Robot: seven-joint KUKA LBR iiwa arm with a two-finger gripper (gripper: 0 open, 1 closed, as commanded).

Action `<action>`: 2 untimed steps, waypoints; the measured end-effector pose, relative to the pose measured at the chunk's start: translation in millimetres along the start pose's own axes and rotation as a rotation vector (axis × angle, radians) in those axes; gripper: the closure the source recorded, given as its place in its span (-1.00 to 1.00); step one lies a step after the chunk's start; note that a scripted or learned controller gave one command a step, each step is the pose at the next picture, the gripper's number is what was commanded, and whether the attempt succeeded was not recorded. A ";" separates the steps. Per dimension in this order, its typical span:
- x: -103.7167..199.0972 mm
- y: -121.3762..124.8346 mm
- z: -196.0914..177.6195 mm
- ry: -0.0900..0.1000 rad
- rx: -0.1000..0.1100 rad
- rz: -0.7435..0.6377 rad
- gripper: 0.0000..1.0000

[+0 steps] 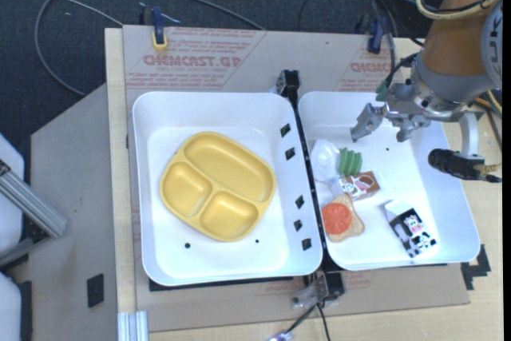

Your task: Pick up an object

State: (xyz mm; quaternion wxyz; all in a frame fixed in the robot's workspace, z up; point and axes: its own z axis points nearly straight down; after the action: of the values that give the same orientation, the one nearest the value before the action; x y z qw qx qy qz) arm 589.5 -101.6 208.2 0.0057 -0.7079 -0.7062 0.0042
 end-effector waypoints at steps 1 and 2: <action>0.1 2.6 -6.4 -0.001 -0.012 -0.002 -1.00; 10.2 -0.5 49.4 0.000 -0.006 -0.002 -1.00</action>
State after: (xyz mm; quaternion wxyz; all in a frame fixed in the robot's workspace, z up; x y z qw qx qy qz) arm 588.3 -91.4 158.8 0.0036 -0.7071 -0.7071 0.0019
